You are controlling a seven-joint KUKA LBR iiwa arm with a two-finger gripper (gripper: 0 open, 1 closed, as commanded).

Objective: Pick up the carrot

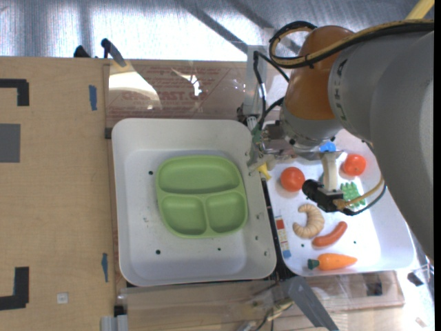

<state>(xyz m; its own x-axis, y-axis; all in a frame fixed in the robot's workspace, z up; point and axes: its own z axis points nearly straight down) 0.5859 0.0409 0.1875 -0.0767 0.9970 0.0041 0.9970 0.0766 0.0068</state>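
Carrot (333, 261) flat at 6 o'clock edge of right bin (386, 234), just past red sausage (330, 234), well apart from gripper (262, 158), roughly at its 5 o'clock; gripper by bin's 10 o'clock corner, grip state: cannot tell.

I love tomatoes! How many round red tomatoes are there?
2. One round red toy tomato lies near the right white bin's left edge; the other sits further right, by the grey robot arm. The arm covers some of the bin, so more may be hidden.
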